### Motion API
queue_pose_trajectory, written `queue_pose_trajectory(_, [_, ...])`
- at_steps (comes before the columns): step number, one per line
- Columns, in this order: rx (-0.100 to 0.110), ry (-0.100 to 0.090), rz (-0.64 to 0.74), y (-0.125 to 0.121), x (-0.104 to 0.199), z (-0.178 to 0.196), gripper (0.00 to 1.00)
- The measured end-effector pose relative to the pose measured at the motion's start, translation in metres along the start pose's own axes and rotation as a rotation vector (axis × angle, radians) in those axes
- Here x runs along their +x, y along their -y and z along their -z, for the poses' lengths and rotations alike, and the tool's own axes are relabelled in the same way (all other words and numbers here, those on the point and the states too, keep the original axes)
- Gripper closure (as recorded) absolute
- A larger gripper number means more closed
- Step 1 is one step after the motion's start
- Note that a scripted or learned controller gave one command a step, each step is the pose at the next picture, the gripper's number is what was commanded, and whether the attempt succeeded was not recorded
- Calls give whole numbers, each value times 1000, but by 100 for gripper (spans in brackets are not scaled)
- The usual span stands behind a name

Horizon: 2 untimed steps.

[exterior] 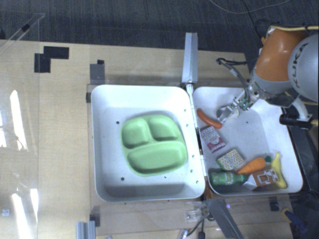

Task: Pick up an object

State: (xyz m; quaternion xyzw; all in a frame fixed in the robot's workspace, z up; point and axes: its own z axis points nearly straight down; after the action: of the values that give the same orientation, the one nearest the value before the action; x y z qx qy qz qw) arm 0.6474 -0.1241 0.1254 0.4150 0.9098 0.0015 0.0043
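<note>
At the near edge of the right bin you had a green bottle, a carrot and a banana. The gripper hung just beside the red sausage, holding nothing. A green tray filled the left bin.

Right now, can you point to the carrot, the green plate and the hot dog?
carrot [253,165], camera view, middle of its orange body.
green plate [154,144], camera view, ridge between its compartments.
hot dog [209,119], camera view, middle of its length.
</note>
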Motion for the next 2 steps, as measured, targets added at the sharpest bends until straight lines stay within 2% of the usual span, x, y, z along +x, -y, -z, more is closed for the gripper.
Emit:
queue_pose_trajectory(1, [5,0,-83,-19,-3,-28,0])
queue_pose_trajectory(2, [2,-21,-277,-20,-14,-30,0])
